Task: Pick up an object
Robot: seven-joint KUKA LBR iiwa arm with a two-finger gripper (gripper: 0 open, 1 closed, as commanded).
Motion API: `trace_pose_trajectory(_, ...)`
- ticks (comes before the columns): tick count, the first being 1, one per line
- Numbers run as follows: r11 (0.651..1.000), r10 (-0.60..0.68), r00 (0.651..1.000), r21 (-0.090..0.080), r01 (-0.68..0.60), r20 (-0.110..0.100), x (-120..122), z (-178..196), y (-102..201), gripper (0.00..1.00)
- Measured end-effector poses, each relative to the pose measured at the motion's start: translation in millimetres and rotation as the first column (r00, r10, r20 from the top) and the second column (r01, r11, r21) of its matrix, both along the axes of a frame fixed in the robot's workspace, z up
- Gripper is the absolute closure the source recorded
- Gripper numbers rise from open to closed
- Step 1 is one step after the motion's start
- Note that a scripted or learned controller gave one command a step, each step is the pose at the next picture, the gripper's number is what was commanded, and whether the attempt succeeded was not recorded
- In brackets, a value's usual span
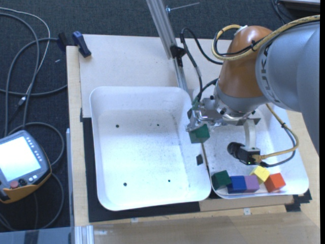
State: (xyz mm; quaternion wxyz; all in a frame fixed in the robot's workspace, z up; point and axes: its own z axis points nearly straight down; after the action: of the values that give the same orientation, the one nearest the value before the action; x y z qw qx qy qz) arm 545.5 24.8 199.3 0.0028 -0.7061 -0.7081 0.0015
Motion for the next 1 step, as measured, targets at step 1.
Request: trace_pose_trajectory(1, 1.0, 0.0, 1.0, -0.001, 0.0, 0.013, 39.4, 52.2, 4.8, 1.0)
